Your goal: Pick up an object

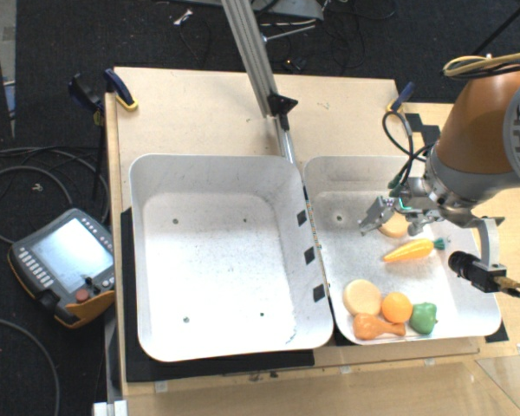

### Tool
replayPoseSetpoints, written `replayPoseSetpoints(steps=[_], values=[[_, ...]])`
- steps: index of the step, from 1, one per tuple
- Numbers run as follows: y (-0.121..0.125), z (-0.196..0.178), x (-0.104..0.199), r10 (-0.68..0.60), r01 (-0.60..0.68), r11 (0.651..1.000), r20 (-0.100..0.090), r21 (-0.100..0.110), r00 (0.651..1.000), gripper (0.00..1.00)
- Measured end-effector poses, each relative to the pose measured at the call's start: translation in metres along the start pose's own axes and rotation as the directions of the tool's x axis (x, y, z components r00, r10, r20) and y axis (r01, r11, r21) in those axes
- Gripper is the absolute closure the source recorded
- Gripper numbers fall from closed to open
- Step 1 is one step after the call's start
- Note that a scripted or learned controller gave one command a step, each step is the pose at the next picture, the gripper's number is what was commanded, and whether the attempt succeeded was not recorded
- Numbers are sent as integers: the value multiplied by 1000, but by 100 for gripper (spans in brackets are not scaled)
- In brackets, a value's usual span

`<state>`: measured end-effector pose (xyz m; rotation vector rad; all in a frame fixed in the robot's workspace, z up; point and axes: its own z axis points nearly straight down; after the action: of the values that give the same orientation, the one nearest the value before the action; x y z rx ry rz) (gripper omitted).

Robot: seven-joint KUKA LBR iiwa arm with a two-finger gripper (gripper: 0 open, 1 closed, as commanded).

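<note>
Nearest: orange toy beside green pepper in right bin. Farther back, gripper spread over beige piece, gripping nothing. Likely slip: fingers closing off-centre, nudging piece toward carrot.

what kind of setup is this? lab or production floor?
Most likely a robotics lab bench for grasping trials. Two shallow white bins sit on a plywood bench, toy food such as a plastic carrot lies below the arm's claw, and a teach pendant and loose cables lie on the floor.

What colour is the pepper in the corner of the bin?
Green. The pepper shows best in the camera view, beside the orange.
</note>
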<state>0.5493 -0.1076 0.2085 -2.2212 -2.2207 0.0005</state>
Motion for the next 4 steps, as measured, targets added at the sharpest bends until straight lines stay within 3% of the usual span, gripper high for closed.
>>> replayPoseSetpoints(steps=[2,3,4], values=[[-8,106,0,2,-2,1000,-1,7,1000,0],[-7,113,1,1,-1,1000,0,0,1000,0],[-7,103,1,1,-1,1000,0,-2,1000,100]])
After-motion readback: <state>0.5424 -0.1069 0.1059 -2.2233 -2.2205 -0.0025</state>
